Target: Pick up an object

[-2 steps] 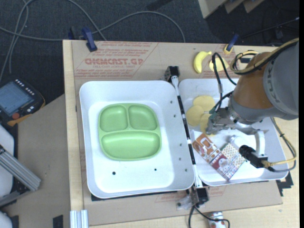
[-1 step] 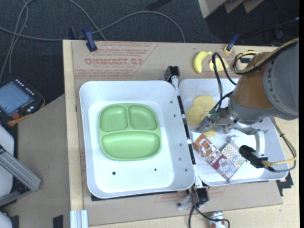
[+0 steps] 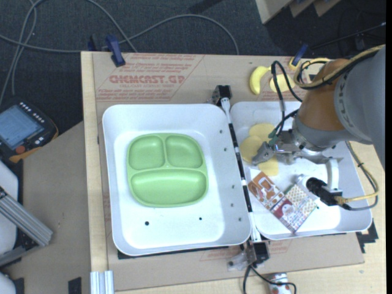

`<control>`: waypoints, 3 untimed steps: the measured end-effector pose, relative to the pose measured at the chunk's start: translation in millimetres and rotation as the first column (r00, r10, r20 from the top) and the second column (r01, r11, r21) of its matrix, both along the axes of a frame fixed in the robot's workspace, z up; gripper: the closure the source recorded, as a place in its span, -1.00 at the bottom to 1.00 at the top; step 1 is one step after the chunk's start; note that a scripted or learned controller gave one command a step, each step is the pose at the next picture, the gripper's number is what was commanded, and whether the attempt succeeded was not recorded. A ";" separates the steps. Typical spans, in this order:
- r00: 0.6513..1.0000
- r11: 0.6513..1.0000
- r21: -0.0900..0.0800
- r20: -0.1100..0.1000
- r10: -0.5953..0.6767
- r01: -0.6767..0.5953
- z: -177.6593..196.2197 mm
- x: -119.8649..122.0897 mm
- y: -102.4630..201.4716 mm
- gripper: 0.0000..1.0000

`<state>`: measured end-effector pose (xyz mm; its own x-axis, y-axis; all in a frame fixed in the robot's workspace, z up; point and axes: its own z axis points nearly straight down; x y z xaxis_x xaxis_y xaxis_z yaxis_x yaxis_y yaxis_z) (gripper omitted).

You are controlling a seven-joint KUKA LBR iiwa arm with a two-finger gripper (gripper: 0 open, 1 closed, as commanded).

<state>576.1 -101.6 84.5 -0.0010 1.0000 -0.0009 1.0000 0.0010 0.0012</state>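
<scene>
- Camera view, starting closest to the lens: the arm (image 3: 343, 97) is sweeping in from the right of the frame, grey body and orange band looming over the right bin (image 3: 349, 222).
- The gripper (image 3: 269, 154) is sitting low in the upper-left part of that bin, right at the pale yellow objects (image 3: 256, 141); whether it is spread or pinching I cannot tell from this angle.
- Progress call: nothing is visibly lifted, so the pick is reading as not yet done. The approach looks made; the grasp and the raise are left.
- Likely target, judging by position: the yellow pieces touching the gripper's tip.
- Also lying in the right bin: a patterned red-and-white packet (image 3: 283, 202), down toward the lower left of the bin, just beside the gripper but apart from it.
- The left bin (image 3: 122, 225), middle of the frame, is holding a green divided tray (image 3: 166, 169) with three compartments, all looking bare.
- A yellow banana-like item (image 3: 260, 78) is resting on the bench beyond the right bin, upper right of centre, outside both bins.
</scene>
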 end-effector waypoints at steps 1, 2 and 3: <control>1.000 1.000 0.002 -0.003 -0.001 0.001 0.3 -14.8 1.0 -1.00; 1.000 1.000 0.000 -0.001 0.000 0.000 0.3 38.2 2.5 -1.00; 1.000 1.000 0.000 0.001 0.001 -0.001 0.6 90.8 0.5 -1.00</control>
<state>666.9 -101.1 85.1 -0.0020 1.0000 -0.0012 1.0000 0.0020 0.0017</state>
